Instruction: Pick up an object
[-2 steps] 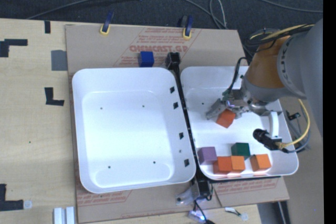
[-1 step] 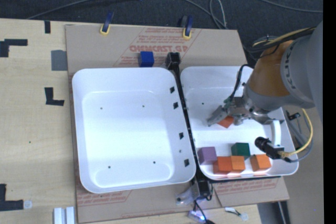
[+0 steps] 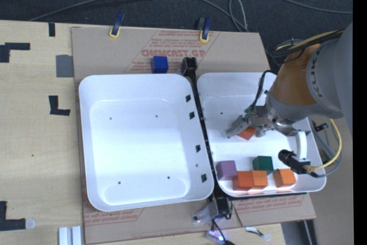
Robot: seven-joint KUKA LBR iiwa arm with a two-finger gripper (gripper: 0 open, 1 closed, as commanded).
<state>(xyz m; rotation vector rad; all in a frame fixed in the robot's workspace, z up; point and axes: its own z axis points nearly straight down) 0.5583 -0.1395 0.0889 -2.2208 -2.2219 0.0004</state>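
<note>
My gripper (image 3: pixel 248 127) is low inside the right bin (image 3: pixel 229 84), near its middle. A small red-orange block (image 3: pixel 246 135) peeks out right beneath the gripper, touching or nearly touching it. The gripper's body hides part of the block. Along the bin's near wall sits a cluster: a purple block (image 3: pixel 226 168), a green block (image 3: pixel 263 163), and three orange blocks (image 3: pixel 245 180), (image 3: pixel 259 179), (image 3: pixel 284 178).
The left bin (image 3: pixel 92 89) stands beside the right one, with a black divider clip (image 3: pixel 188 66) at their far junction. A blue block (image 3: pixel 160 63) lies on the cardboard behind the bins. A black cable with a yellow loop (image 3: pixel 298 163) hangs over the right bin's near right corner.
</note>
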